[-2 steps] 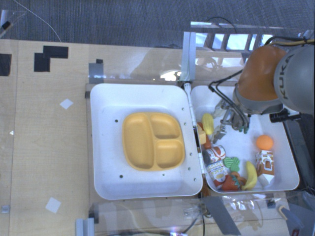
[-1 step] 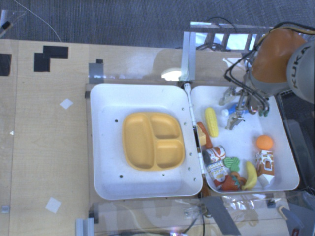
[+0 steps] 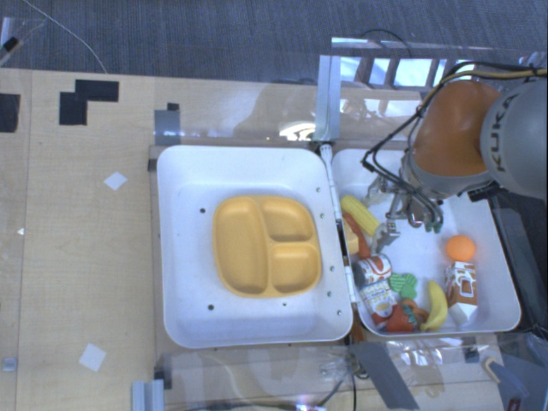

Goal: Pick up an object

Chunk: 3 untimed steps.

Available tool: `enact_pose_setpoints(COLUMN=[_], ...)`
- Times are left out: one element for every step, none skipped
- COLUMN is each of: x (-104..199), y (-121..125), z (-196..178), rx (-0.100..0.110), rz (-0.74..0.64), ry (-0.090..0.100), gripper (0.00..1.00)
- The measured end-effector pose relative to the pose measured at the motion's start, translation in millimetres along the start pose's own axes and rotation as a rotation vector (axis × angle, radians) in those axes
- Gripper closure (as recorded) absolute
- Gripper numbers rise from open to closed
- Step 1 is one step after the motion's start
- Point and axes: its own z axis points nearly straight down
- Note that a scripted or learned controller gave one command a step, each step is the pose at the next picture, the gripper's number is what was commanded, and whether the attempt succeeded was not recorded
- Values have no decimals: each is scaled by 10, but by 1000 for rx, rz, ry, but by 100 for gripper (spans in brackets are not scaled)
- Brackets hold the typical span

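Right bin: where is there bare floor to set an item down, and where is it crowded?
In the right bin, bare floor lies mid-bin, between the gripper, the orange ball and the juice carton. The left wall and front corner are crowded: corn cob, pouch, banana. The left bin has open floor around the yellow tray.

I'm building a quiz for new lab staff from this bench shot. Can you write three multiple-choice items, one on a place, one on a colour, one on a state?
1. Where does the yellow tray lie?
A. left bin
B. right bin
C. bare bench

2. What colour is the ball in the right bin?
A. blue
B. orange
C. white

3. How does the gripper stand?
A. over the left bin
B. over the right bin, holding nothing visible
C. off the bench

Key: 1 A, it sits in the left bin; 2 B, it is orange; 3 B, it hangs there beside the corn.
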Motion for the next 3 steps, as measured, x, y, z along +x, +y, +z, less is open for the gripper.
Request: enact_pose_setpoints(x=[-45,291,-114], y=[-40,-385,-133], z=[-148,-1169,-1997], rx=[6,4,2], rz=[1,217,492], ry=[-17,-4,-1], gripper=[100,100,100])
